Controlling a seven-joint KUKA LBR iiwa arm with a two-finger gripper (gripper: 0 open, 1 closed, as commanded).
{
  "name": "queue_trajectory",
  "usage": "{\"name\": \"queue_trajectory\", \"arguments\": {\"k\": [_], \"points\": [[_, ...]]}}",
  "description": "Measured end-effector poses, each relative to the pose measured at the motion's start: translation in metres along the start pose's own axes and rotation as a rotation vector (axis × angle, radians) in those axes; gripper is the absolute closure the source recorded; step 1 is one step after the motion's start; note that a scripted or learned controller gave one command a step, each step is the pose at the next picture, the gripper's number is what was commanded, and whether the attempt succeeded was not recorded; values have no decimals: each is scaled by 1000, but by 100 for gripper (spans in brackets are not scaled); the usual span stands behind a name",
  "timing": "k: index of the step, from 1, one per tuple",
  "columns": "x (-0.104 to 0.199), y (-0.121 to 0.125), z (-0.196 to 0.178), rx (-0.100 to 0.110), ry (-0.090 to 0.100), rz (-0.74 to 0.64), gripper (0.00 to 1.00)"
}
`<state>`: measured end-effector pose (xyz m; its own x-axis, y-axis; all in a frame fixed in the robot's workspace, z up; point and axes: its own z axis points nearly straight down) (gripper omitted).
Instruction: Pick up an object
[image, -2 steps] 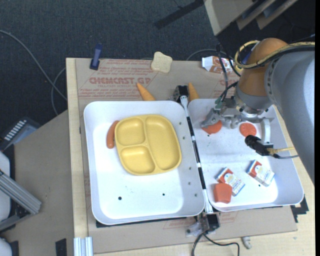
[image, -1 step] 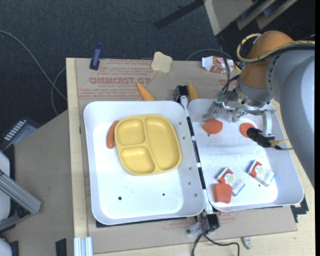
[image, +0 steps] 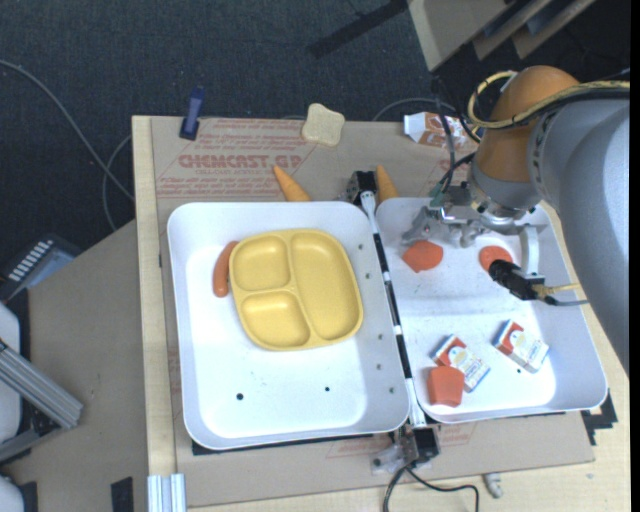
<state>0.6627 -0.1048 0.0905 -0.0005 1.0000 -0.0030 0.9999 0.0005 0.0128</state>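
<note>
Desk (image: 150, 330): bears two white bins side by side.
Arm (image: 585, 150): grey with an orange band, reaching over the right bin (image: 570, 385).
Left bin (image: 290, 400): holds a yellow divided plate (image: 295, 288) with a sausage (image: 221, 272) beside its left edge.
Gripper (image: 462, 222): low in the right bin's far end; open or closed cannot be told.
Right bin's objects: orange-red piece (image: 423, 256) just beside the gripper, red piece (image: 494, 257), two small cartons (image: 460, 360) (image: 522, 345), red block (image: 445, 385).
</note>
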Motion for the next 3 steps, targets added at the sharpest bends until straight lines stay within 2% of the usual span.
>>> {"name": "queue_trajectory", "arguments": {"k": [1, 2, 3], "points": [[10, -8, 5, 14, 3, -1, 0], [-1, -17, 5, 15, 2, 1, 0], [-3, -1, 6, 10, 2, -1, 0]]}}
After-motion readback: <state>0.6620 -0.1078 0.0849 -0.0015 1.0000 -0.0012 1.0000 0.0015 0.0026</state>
